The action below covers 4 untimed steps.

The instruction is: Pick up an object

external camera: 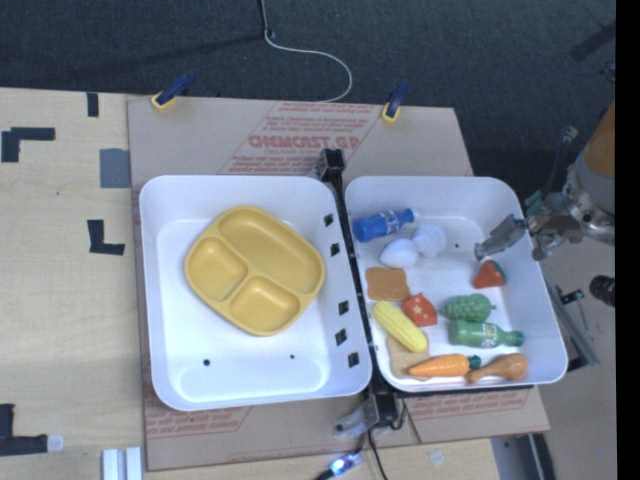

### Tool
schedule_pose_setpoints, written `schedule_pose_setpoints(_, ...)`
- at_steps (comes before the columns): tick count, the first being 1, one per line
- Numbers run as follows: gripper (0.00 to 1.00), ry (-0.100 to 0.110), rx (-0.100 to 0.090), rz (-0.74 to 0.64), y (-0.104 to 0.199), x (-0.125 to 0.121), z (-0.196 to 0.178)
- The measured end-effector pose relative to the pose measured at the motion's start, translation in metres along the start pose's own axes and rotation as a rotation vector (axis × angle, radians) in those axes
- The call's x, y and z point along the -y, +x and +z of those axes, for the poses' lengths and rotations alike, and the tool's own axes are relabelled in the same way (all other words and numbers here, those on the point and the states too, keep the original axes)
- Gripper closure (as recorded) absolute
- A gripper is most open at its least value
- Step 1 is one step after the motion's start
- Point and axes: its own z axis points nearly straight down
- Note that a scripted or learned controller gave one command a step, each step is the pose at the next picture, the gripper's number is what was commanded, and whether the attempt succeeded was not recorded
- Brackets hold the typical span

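Camera view from above showed the gripper point(497, 240) reaching in from the right, over the right bin's point(440, 188) far right part. Whether the claw was apart or together could not be told, and nothing could be seen clamped in it.

The loose objects all lay in the right bin. A small red piece point(488, 275) sat just below the gripper in the picture, near the bin's right wall; whether the two touched could not be told. Further toward the bin's near side were a bumpy green piece point(466, 308) and a green bottle point(486, 336) lying on its side. Along the near wall lay a carrot point(440, 366), with an orange-brown piece point(503, 368) at its right end. A corn cob point(400, 326) lay at a slant by the left wall, a red piece point(420, 310) just beside it and a brown slice point(387, 284) above that. Two white pieces point(402, 253) point(431, 238) sat near the middle, and a blue bottle point(383, 224) lay on its side at the far left corner.

The left bin point(152, 268) held a yellow tray point(255, 268) with three compartments, turned at a slant, well apart from the gripper.
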Motion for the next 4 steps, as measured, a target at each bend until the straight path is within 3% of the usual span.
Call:
schedule_pose_setpoints(1, 0.0, -0.011, 0.003, -0.003, 0.0, -0.002, -0.006)
schedule_pose_setpoints(4, 0.0, -0.01, 0.004, -0.004, -0.002, 0.002, 0.146)
